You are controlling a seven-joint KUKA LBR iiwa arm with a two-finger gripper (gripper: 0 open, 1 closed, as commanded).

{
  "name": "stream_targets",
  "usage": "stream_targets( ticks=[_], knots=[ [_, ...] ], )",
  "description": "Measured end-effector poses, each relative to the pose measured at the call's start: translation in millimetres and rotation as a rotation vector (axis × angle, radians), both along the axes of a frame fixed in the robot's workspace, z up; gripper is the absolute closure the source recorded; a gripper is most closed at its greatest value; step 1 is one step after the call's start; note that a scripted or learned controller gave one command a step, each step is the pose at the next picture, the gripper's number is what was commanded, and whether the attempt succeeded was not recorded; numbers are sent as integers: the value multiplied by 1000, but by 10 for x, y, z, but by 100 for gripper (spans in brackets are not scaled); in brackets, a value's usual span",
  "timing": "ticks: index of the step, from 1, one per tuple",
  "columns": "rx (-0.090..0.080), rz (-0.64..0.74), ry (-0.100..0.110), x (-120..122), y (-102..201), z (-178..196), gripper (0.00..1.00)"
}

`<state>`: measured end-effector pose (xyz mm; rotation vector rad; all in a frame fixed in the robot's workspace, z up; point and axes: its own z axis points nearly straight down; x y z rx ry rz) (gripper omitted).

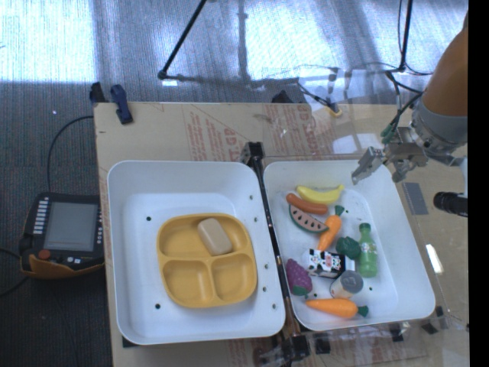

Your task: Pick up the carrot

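Observation:
Two carrots lie in the right bin. One carrot is steeply tilted in the middle, just right of a watermelon slice. The other carrot lies flat near the front wall, its green top pointing right. My gripper hangs over the bin's far right edge, above and to the right of the nearer carrot and apart from it. Its two fingers are spread open with nothing between them.
The right bin also holds a banana, a hot dog, a green bottle, a milk carton, a purple eggplant and a can. The left bin bears a yellow divided plate holding a tan block.

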<state>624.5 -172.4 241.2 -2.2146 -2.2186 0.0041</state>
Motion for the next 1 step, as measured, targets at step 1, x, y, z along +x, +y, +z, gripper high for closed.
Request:
stream_targets(
  ticks=[1],
  knots=[
    [0,75,-8,-430,-20,-1289,0]
  ],
)
